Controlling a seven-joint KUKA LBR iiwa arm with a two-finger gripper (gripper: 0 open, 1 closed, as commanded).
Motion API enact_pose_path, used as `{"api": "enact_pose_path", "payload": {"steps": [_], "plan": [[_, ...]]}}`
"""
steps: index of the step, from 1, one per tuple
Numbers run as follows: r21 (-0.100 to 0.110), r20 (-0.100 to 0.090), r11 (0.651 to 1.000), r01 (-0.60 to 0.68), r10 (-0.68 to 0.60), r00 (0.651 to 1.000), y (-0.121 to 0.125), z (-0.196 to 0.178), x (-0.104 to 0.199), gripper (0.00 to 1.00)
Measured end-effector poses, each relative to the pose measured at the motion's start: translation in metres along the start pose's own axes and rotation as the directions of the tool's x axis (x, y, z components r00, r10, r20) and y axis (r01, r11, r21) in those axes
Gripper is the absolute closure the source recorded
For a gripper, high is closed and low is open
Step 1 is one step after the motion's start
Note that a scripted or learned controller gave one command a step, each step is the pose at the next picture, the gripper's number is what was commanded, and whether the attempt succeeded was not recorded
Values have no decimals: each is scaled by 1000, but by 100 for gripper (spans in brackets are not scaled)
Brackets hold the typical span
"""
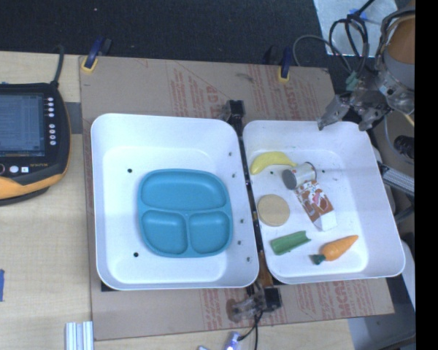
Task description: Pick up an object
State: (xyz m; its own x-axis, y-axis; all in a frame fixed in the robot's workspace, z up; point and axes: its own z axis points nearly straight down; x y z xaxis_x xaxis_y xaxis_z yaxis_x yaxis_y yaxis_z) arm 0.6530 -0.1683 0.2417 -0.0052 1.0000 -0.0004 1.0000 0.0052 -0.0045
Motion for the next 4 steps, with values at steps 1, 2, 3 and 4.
{"api": "enact_pose_path", "payload": {"steps": [1, 2, 3, 4], "plan": [[2, 0, 1000, 0, 0, 1000, -68, 106, 19, 0], [0, 0, 1000, 1, -1, 1000, -107, 151, 13, 0], [-3, 4, 1000, 6, -6, 1000, -106, 139, 12, 100], [-3, -1, 1000, 0, 0, 1000, -79, 50, 92, 100]]}}
